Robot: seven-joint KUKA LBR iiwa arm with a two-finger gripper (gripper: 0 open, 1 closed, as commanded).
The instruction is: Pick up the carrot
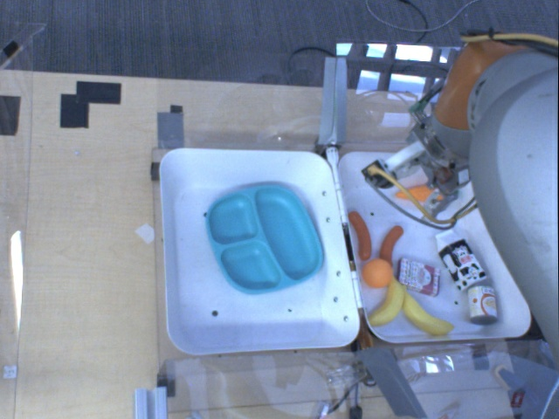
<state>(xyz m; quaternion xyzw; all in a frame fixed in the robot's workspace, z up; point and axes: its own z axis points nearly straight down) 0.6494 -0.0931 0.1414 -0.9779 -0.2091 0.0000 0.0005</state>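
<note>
One fixed camera above the bench, slanted down over both white bins from moderate height.

1. Carrot mostly hidden behind gripper.
2. Arm cut off by right edge.
3. Fingers' state unclear.
4. Carton label too small to read.

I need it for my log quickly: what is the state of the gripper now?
Gripper: low in the right bin, right at the carrot; open, closed or holding cannot be told.
</note>
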